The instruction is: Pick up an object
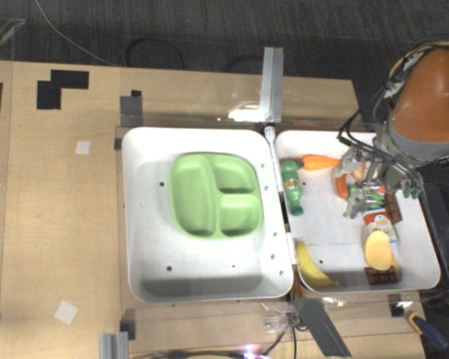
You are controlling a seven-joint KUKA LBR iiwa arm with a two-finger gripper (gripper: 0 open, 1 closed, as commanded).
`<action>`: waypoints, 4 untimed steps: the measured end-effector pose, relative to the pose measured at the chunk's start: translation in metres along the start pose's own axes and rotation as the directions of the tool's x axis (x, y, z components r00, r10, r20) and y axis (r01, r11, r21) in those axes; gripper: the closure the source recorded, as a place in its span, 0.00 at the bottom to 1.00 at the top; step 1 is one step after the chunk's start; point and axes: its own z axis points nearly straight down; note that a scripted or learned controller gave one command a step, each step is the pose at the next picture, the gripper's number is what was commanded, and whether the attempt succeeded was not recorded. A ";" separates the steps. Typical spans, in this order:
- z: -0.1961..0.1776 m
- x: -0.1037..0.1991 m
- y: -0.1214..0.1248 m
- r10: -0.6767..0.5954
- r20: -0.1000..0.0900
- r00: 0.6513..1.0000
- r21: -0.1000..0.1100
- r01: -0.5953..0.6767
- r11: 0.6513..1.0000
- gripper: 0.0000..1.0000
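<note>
Tool [365,189] hung low in the right bin [426,275], whether clenched or released I couldn't tell, right over a small red thing [342,186], with the carrot [319,162] just up-left, long axis lying across the bin.

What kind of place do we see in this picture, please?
Most likely a robotics lab bench set up for grasping trials. A grey and orange robot arm reaches over two white bins; one holds a green divided plate, the other toy food such as a banana and a carrot.
</note>
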 end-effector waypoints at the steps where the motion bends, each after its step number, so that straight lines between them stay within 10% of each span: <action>1: 0.102 -0.010 -0.049 -0.038 0.009 0.999 0.003 0.038 0.999 0.00; 2: 0.101 0.048 -0.057 0.090 0.008 0.996 0.001 -0.090 0.996 0.00; 4: 0.102 0.001 -0.010 0.226 0.007 0.974 0.000 -0.226 0.974 0.00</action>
